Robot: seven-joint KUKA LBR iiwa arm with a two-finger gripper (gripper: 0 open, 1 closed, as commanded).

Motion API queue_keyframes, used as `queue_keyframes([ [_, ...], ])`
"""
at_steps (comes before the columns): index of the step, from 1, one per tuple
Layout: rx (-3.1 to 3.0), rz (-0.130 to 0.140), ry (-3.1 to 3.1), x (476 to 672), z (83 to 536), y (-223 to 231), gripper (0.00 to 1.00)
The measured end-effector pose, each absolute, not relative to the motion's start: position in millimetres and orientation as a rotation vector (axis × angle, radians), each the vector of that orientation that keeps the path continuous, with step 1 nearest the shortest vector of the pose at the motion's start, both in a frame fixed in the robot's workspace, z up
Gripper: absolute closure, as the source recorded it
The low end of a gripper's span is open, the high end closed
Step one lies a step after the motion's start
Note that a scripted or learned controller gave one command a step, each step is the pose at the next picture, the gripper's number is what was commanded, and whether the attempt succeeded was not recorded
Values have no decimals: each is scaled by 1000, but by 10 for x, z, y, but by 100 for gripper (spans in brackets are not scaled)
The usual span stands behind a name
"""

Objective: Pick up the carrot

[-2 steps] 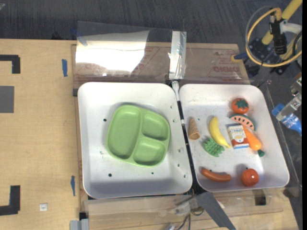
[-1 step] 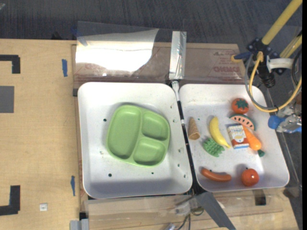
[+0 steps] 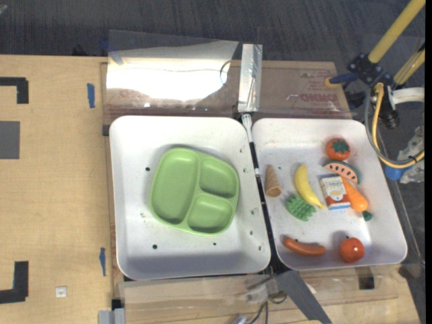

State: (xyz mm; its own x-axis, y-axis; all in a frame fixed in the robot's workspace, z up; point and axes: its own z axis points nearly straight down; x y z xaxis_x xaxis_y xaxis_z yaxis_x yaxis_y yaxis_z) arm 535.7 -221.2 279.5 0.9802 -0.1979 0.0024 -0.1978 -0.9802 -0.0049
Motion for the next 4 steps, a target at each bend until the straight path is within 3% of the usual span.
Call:
queue_keyframes([
  [1,-3116,-10,304,5381,2895,-2172,100],
  [2,-3120,4,314,5016,2465,-2214,100],
  [3,-3121,0,311,5023,2477,-2207,0],
  [4,-3123,1,316,4946,983,-2215,0],
])
